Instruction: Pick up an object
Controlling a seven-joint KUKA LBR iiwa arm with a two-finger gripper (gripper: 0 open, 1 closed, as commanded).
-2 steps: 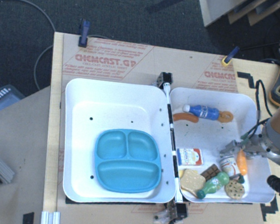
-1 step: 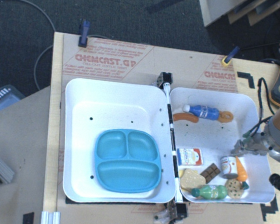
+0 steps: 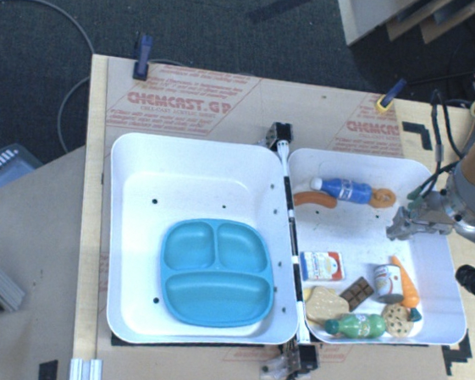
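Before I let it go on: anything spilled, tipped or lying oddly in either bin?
Nothing stands out. The blue divided plate lies flat in the left bin. In the right bin, the blue bottle, hot dog, carrot and green bottle lie loose on their sides, with no spill. The gripper hovers at the far right.

Two white bins sat on the bench: a left bin (image 3: pixel 132 215) and a right bin (image 3: pixel 441 276). The left bin held one blue divided plate (image 3: pixel 215 272). The right bin held one blue bottle (image 3: pixel 346 190), one sausage (image 3: pixel 315 200), one carrot (image 3: pixel 407 282), one green bottle (image 3: pixel 356 327), one chocolate bar (image 3: pixel 357 292), one cookie (image 3: pixel 394 318) and one small carton (image 3: pixel 323 265).
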